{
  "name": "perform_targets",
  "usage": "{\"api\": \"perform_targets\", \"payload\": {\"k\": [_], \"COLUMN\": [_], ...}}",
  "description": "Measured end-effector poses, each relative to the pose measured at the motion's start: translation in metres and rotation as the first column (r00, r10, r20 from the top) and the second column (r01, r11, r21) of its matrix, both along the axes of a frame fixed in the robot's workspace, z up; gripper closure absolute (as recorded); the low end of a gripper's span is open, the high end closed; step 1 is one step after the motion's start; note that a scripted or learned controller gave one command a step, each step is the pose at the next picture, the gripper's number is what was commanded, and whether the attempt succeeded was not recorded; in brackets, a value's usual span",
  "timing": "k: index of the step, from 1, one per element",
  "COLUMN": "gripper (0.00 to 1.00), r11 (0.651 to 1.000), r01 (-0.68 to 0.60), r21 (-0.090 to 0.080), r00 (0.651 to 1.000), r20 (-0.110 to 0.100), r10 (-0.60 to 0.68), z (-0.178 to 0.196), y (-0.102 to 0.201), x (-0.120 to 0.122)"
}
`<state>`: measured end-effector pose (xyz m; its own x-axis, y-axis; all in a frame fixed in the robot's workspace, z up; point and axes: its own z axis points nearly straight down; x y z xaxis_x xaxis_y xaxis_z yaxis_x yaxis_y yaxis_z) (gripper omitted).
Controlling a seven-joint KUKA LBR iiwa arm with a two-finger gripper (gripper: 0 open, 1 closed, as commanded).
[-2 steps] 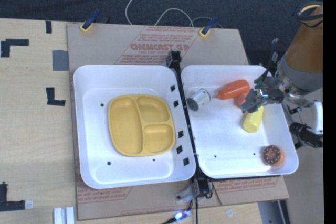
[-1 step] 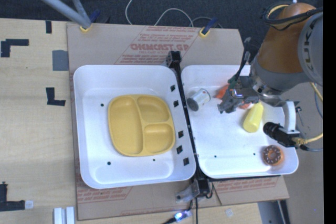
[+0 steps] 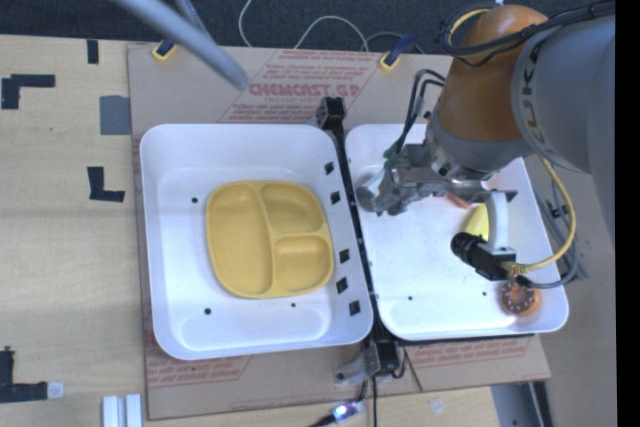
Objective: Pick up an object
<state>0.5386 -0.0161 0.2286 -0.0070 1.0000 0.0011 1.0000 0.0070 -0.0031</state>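
Camera view: the gripper (image 3: 384,195) hangs low in the right bin (image 3: 430,285), near its left wall (open or closed, I cannot tell). Nothing looks lifted, so the pick seems undone. A yellow divided plate (image 3: 268,237), smooth and shallow, lies flat in the left bin (image 3: 180,315).

yellow three-compartment plate (image 3: 268,237) | flat, face up | centre of left bin (image 3: 180,307) | small brown round item (image 3: 519,299) | right bin (image 3: 430,287) corner

Arm (image 3: 560,85) reaching in, bent low
It enters over the counter (image 3: 60,215) at the right edge; the pincer (image 3: 385,195) hangs near its middle.
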Motion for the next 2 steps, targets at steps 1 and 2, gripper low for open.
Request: {"api": "perform_targets", "payload": {"k": [1, 2], "gripper": [1.00, 1.00], "r11": [1.000, 1.000], "r01": [0.000, 0.000], "r21": [0.000, 0.000], "r00": [1.000, 1.000], "r20": [0.000, 0.001], "r10": [0.000, 0.000], "z": [-0.009, -0.003], "y": [0.055, 0.102], "x": [0.009, 0.013]}}
